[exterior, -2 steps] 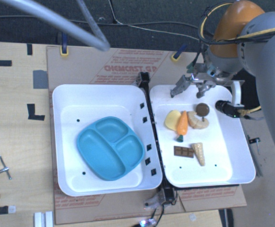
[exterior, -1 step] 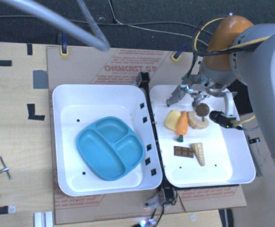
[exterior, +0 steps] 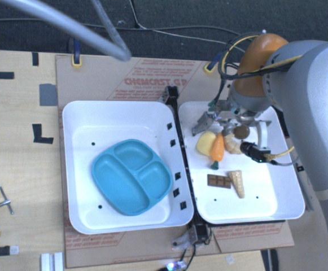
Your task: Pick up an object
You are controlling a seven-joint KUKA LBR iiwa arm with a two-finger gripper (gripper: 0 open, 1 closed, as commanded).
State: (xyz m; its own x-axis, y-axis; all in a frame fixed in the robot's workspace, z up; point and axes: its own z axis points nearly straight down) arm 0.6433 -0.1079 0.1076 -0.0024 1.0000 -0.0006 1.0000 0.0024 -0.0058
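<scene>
Yellow lemon [exterior: 206, 143] and carrot [exterior: 217, 149] lie bunched in the right bin [exterior: 276, 208], so I hover just above them. Whether my fingers [exterior: 224, 123] are spread or closed, I cannot tell.

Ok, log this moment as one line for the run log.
pincer low in right bin | over yellow item, carrot | blue tray in left bin
</scene>
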